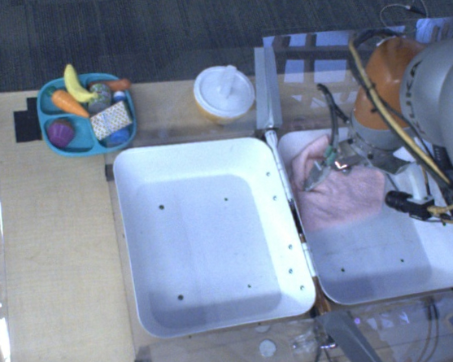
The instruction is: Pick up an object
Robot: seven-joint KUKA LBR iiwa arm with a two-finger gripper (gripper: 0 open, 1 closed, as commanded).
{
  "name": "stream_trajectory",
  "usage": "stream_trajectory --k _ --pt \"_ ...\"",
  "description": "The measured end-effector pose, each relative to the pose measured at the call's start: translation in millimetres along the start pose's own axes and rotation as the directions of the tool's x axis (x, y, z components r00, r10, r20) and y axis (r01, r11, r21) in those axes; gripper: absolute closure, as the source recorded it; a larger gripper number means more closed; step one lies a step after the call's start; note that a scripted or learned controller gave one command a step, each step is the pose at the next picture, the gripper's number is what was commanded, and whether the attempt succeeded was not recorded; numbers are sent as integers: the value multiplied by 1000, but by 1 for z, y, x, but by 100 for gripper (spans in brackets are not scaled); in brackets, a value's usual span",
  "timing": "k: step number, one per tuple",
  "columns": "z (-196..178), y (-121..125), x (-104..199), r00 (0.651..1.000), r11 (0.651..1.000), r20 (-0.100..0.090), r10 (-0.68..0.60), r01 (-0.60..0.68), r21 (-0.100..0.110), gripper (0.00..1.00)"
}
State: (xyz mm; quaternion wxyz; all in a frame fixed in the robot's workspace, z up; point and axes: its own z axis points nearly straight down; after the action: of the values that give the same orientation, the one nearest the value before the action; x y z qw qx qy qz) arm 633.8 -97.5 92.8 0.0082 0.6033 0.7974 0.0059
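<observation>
While the arm is reaching into the right bin [402, 273], its gripper [329, 165] is pressing on a pink cloth [339, 195]; finger state can't tell.

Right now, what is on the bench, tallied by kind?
White bins: 2, left and right
Pink cloth: 1, in the right bin under the gripper
Blue toy-food tray: 1
White lidded cup: 1
Total: 5
</observation>
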Motion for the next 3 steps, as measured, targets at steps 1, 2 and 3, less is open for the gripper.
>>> stream_trajectory --k 1,2,3 --pt "-2 -86 -24 1000 1000 2 12 -12 4 0" --pt "0 -28 -30 1000 1000 2 18 -18 1 0" --pt "1 17 -6 989 989 0 -148 148 3 0"
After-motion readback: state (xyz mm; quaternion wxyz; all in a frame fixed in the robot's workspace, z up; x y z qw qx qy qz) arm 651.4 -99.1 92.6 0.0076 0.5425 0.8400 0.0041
